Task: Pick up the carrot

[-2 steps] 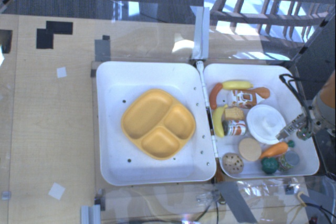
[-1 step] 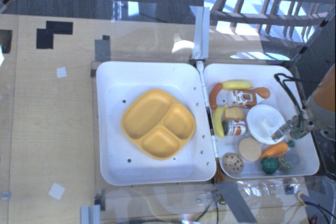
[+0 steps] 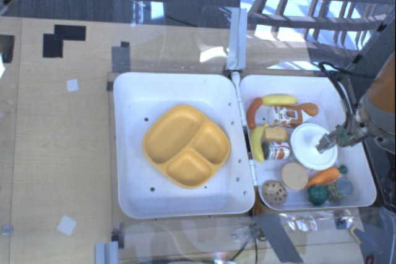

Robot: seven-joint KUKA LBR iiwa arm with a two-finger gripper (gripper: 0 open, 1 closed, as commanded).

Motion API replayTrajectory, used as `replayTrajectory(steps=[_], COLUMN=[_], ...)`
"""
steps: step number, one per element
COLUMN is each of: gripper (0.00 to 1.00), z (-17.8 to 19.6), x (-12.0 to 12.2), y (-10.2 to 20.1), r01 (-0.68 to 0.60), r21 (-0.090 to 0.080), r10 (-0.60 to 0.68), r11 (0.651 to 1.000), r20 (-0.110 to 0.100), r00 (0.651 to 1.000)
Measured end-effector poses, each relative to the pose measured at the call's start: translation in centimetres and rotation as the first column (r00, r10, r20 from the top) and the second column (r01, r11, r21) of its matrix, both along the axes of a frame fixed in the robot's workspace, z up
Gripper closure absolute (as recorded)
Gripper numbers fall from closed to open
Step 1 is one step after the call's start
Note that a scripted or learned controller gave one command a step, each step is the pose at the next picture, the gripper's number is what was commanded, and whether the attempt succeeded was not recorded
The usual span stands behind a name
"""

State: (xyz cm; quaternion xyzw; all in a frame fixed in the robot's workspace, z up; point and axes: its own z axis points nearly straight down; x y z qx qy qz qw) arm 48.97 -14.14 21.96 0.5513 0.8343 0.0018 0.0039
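While the carrot (image 3: 324, 177) lies in the right bin's (image 3: 366, 195) near right corner, just beside a white lid (image 3: 309, 145), the tool (image 3: 331, 141) hangs over that lid's right edge; finger spread unclear, nothing seen held.

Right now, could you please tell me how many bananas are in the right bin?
2. One banana lies across the far end of the right bin; the other banana lies lengthwise by the bin's left wall, beside the cans. More could be hidden under the pile.
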Motion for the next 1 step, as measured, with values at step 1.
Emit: replayTrajectory(steps=[1], gripper=[0.00], z=[-0.09], x=[-0.07], y=[-0.10], r01=[0.001], r21=[0.000], r10=[-0.001], r11=[1.000], r20=[-0.002], r00=[1.000])
